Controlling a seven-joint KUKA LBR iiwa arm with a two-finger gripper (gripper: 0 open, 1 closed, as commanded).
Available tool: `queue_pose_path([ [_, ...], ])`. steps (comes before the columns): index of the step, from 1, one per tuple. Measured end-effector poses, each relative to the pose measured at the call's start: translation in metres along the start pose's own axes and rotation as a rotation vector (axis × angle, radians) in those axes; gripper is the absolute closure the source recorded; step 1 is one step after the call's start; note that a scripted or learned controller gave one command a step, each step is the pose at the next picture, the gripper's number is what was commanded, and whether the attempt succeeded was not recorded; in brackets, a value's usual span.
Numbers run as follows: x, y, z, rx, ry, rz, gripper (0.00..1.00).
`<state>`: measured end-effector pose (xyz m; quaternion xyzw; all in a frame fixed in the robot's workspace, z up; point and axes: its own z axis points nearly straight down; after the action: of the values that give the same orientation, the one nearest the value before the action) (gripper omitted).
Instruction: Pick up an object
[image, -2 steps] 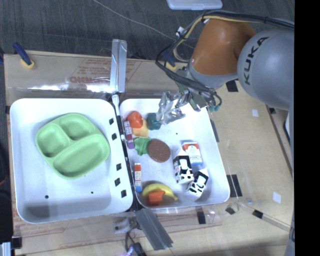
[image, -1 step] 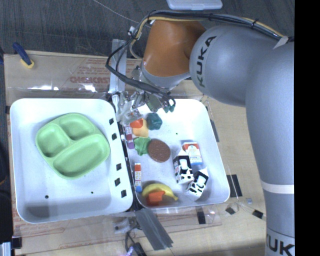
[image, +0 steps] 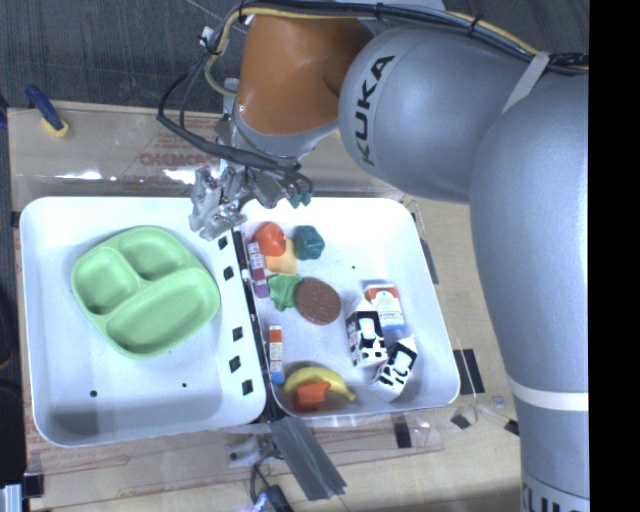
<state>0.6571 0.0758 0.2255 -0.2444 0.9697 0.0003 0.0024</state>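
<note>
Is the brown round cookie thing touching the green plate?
Apart. The camera view shows the brown disc lying in the right bin and the green plate in the left bin, with the bins' walls between them.

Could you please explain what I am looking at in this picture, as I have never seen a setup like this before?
This is one camera fixed above a bench, looking down at a slant. The big grey machine is a robot arm reaching in from the right, with an orange band above its wrist. Its hand hangs over the wall between two shallow white bins. The left bin holds a green divided plate. The right bin holds small toys: a banana, a brown disc, a teal piece, a black-and-white carton and others. I see nothing between its fingers, so nothing appears to be held.
</note>
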Motion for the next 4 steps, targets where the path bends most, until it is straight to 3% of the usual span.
queue_pose_path([
  [1,0.060,-0.059,0.033,-0.001,0.005,-0.240,1.00],
  [2,0.058,-0.058,0.022,0.001,0.001,-0.243,1.00],
  [3,0.171,-0.057,0.033,-0.001,0.005,-0.180,1.00],
  [4,0.148,-0.134,0.060,-0.001,0.005,0.072,1.00],
])
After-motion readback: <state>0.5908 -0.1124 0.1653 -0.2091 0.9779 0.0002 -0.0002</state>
